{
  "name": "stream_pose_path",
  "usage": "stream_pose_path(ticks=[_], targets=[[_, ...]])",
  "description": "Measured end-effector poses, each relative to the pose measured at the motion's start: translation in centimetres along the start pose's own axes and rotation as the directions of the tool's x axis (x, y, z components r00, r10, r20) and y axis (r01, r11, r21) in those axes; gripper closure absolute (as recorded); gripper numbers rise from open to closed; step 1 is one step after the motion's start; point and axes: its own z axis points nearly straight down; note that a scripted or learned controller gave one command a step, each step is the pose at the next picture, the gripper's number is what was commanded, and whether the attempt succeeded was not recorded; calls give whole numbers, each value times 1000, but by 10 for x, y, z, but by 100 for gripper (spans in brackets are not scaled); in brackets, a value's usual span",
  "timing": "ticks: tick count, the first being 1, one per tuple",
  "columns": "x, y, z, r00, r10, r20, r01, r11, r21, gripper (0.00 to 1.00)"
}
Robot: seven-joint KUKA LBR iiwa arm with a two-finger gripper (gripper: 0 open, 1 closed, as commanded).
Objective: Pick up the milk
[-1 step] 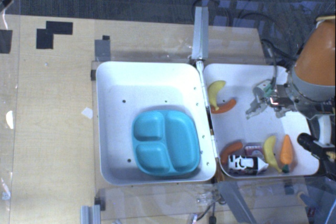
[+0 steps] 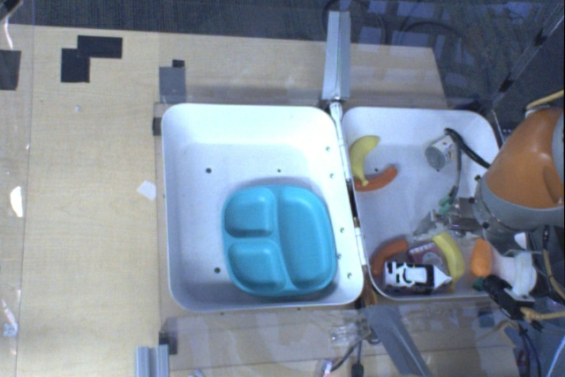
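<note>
While I'm hanging over the right bin (image 2: 481,121), the milk (image 2: 413,275) is lying on its side at the near edge — a small black-and-white carton, crowded by a yellow banana (image 2: 450,252) and a red-orange piece (image 2: 386,252) just beside it. My gripper (image 2: 448,212) is sitting just above that pile; whether it's wide or narrow I cannot tell. I'm judging the carton light, stiff-walled, a bit slick — best pinched across its flat sides at the middle. The blue tray (image 2: 281,240) is sitting in the left bin (image 2: 190,190).
</note>
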Motion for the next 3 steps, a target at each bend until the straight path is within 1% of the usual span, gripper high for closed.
stream_pose_path(ticks=[1,2,3], targets=[[79,20,-89,987,162,-1,-162,987,-1,0],[84,27,-89,983,186,0,-186,983,0,0],[85,28,-99,983,182,-2,-182,983,-4,100]])
